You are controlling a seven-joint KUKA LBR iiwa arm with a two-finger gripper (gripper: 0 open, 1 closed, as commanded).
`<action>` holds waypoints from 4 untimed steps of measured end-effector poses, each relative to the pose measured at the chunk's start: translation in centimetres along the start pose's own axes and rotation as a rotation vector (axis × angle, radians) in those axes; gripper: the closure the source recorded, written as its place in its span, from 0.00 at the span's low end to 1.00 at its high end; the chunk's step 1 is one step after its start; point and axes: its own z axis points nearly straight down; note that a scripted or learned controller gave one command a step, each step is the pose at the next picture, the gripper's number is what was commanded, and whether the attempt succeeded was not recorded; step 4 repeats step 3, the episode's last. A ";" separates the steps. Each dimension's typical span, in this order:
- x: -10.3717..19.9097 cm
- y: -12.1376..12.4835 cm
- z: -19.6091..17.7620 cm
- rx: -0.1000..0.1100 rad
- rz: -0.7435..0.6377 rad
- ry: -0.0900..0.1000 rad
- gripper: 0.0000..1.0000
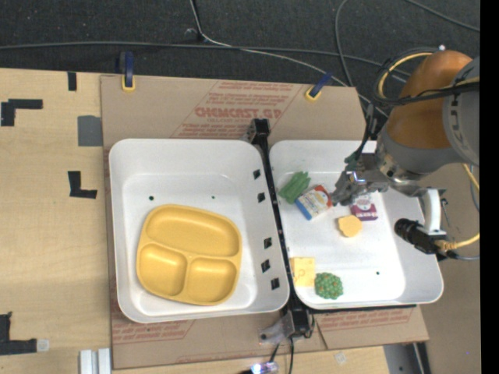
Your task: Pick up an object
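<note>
A: From the camera above the bench, the arm reaches in from the right and its tool sits low over the right bin, just beside a small white packet with red and blue print.

B: Is the tool clenched or released?

A: That cannot be told; the wrist hides it. Nothing is visibly held. Candidates lie close: a green piece, the packet, a purple-and-white item, a yellow lump. Farther toward the front are a yellow card and a green ball.

B: And the left bin?

A: It holds a yellow divided tray, well apart.

B: The risk?

A: Likely crowding: the tool could nudge the packet against its neighbours, or pinch two things and drop both.
</note>
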 end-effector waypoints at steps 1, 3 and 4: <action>5.8 -0.3 -1.2 0.004 -0.006 0.003 1.00; 16.7 -0.9 -1.2 0.007 -0.005 0.002 1.00; 16.7 -0.9 -1.2 0.007 -0.005 0.002 1.00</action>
